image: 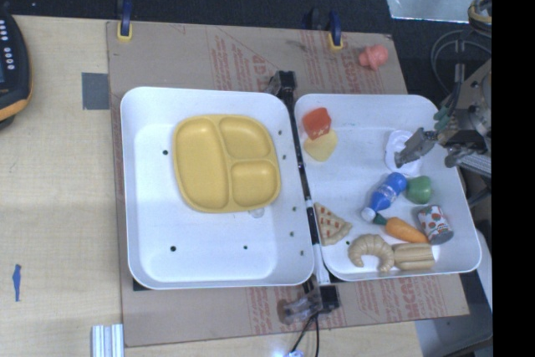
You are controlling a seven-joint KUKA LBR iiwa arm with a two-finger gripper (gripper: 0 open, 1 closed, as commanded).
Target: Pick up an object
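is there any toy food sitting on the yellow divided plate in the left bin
No, the yellow divided plastic plate in the left white bin has all three compartments bare; the toy food lies in the right white bin.

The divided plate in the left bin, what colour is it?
Yellow. The divided plate shows plainly in the camera view, lying in the left bin.

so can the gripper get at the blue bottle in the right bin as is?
Probably yes. The gripper hovers just up-right of the blue bottle, with bare bin floor between them. The green ball touches the bottle's right side and could crowd a finger.
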